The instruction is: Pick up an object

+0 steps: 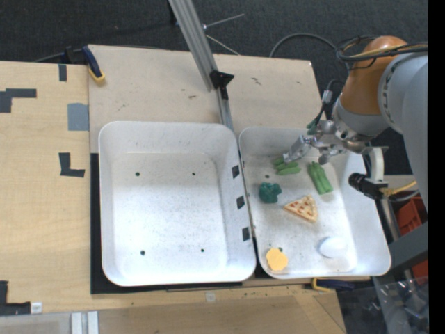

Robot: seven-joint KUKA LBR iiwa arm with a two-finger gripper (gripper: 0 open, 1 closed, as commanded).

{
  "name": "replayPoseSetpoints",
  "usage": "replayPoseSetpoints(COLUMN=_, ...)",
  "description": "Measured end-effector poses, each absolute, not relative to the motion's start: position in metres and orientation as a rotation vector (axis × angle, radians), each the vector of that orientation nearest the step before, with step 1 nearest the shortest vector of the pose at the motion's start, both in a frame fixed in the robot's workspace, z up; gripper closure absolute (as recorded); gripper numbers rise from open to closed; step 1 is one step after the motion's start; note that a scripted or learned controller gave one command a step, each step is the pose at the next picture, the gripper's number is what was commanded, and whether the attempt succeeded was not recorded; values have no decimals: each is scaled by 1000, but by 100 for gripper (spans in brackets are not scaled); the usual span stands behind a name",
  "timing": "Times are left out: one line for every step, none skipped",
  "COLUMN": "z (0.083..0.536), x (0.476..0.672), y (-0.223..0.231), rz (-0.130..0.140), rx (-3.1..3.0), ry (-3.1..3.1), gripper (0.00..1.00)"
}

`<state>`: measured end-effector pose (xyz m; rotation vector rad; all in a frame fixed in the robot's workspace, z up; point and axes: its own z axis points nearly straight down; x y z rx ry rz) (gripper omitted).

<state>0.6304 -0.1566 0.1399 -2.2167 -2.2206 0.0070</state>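
My gripper [307, 156] hangs over the far part of the right bin [365, 218], its fingers spread open with nothing between them. One fingertip is just above a small light green piece [286, 166]. The other is at the top end of a long green piece [320, 178]. Nearer the bin's middle lie a dark green lump [270, 191] and an orange waffle-like wedge [302, 209]. A white rounded object [334, 246] and a yellow round piece [277, 259] rest near the bin's front edge.
The left bin [111, 186] stands beside the right one, with a black divider strip [240, 200] between them. A slanted metal pole [198, 40] comes down to the bins' far joint. The arm [379, 89] fills the right side.
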Motion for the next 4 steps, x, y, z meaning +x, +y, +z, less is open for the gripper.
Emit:
replayPoseSetpoints(z=87, x=629, y=-156, rz=6, rx=-2217, ry=-2222, gripper=0)
replayPoseSetpoints(z=99, x=630, y=-155, rz=3, rx=-2217, ry=-2224, gripper=100)
replayPoseSetpoints(z=151, x=629, y=-144, rz=-4, rx=-2221, ry=-2226, gripper=100)
replayPoseSetpoints(z=210, x=635, y=-152, rz=-4, rx=-2224, ry=-2227, gripper=100)
